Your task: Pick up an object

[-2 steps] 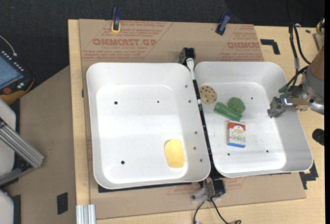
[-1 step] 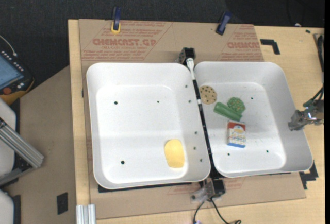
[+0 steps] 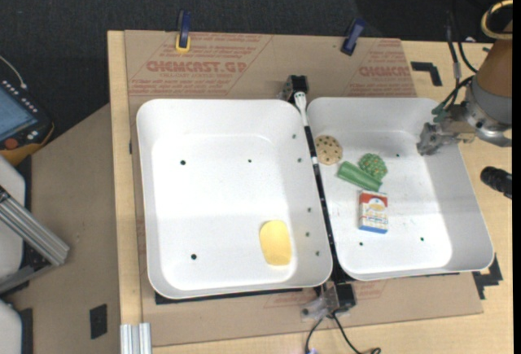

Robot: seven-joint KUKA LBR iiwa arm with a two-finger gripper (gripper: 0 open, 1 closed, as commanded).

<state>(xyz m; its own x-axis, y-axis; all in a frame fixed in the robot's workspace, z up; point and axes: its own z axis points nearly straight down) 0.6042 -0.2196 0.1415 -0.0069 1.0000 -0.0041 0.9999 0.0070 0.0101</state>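
The right bin (image 3: 456, 238) holds a round tan cookie (image 3: 328, 150), a green object (image 3: 363, 170) and a small red, white and blue box (image 3: 374, 211). A yellow oval object (image 3: 276, 242) lies in the left bin (image 3: 163, 206), near its front right corner. My gripper (image 3: 430, 141) hangs over the far right part of the right bin, well to the right of the green object and apart from everything. Nothing shows between its fingers.
The two white bins sit side by side on a brown cardboard sheet (image 3: 122, 141), which is clamped at the back by two blue clips (image 3: 184, 31). Cables and a black bracket (image 3: 296, 89) lie at the seam between the bins.
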